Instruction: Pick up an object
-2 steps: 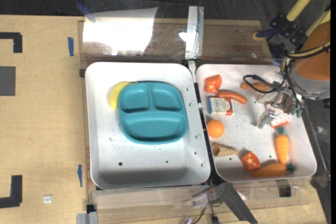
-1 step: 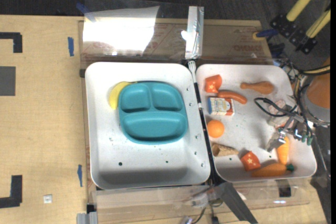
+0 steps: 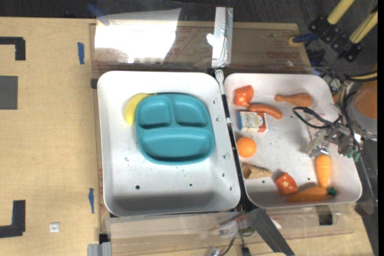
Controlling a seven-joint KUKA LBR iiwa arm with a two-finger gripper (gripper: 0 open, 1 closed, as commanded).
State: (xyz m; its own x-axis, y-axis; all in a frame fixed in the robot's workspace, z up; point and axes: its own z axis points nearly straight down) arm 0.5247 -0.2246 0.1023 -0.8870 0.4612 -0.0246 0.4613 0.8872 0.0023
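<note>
A carrot [image 3: 323, 169] is lying upright against the right wall of the right bin [image 3: 282, 192], just below the end effector [image 3: 324, 144], which is hovering over it, its grip state impossible to tell. Smooth plastic toy foods are lying scattered nearby: an orange [image 3: 246, 147], a sausage [image 3: 264, 110], a drumstick [image 3: 295, 98]. A glossy teal divided plate [image 3: 175, 128] is occupying the left bin [image 3: 120, 177].

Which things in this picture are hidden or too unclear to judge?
- Yellow item, camera view: the teal plate covers most of it, so its kind is unclear.
- Gripper, camera view: small, tangled with dark cables; its state is unreadable.
- Arm, camera view: cut off by the right edge.
</note>
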